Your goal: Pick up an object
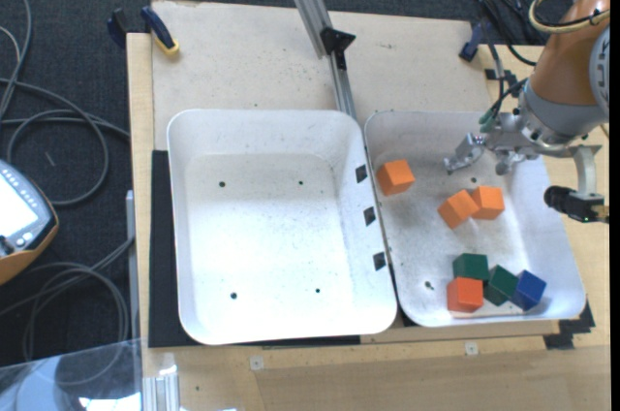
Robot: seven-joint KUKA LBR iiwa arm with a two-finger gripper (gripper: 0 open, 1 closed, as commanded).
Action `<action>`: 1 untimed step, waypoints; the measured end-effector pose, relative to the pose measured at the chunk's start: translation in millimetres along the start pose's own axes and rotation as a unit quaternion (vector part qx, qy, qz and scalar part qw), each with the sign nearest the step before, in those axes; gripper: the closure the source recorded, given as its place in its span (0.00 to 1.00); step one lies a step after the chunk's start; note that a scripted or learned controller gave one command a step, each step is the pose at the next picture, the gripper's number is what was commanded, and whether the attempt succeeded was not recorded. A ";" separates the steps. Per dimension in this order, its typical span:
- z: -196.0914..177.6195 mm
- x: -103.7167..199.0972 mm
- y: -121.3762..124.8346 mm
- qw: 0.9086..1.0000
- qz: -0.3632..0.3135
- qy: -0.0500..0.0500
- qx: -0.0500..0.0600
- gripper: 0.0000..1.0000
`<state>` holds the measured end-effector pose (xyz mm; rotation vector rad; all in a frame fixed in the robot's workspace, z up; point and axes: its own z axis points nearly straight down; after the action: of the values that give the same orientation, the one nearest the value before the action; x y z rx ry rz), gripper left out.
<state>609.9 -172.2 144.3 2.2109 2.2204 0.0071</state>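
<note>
Several small blocks lie in the right bin (552, 235). One orange block (395, 175) sits alone near the bin's left side. Two more orange blocks (458, 208) (489, 202) touch each other near the middle. At the front lies a cluster: an orange block (465, 294), two green blocks (471, 266) (502, 284) and a blue block (529, 289). My gripper (472, 153) hangs over the back of the right bin, above and behind the orange pair, with nothing visible between its fingers.
The left bin (194, 205) stands beside the right one, their rims touching at the centre. A slanted metal rail (310, 2) runs from the top down to the bins' junction. Cables lie on the floor at left and top right.
</note>
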 end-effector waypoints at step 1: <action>46.5 68.5 -39.7 1.000 -0.001 0.004 0.008 0.00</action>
<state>570.4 -103.9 97.3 2.2209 2.2341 -0.0010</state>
